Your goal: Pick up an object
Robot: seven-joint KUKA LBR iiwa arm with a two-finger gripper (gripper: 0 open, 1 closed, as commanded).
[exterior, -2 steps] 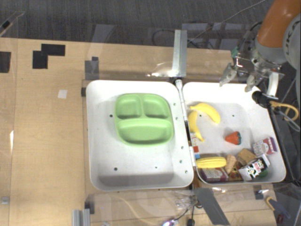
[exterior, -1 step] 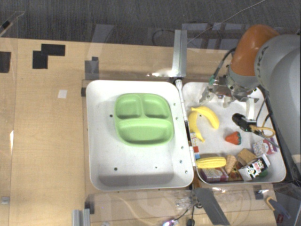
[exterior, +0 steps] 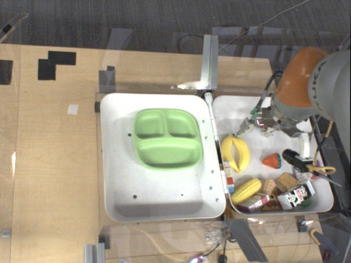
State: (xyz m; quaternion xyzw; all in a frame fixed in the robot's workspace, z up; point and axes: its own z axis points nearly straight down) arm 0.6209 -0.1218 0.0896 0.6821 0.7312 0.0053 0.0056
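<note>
Camera view: along the right bin's (exterior: pixel 236 104) near edge lie a corn cob (exterior: pixel 246 190) and a jumble of small items, hard to identify. Farther in, a banana (exterior: pixel 236 153) rests by the left wall. The gripper (exterior: pixel 258 123) hovers just beyond it, fingers spread, holding nothing. The left bin (exterior: pixel 118 163) carries a green divided plate (exterior: pixel 166 137).

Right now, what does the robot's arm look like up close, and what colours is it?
The big rounded grey robot arm has a shiny orange dome-shaped band above its wrist. Below that sits a small silvery metal gripper with thin jaws and a tiny green spot. Dark cables hang beside the arm.
</note>
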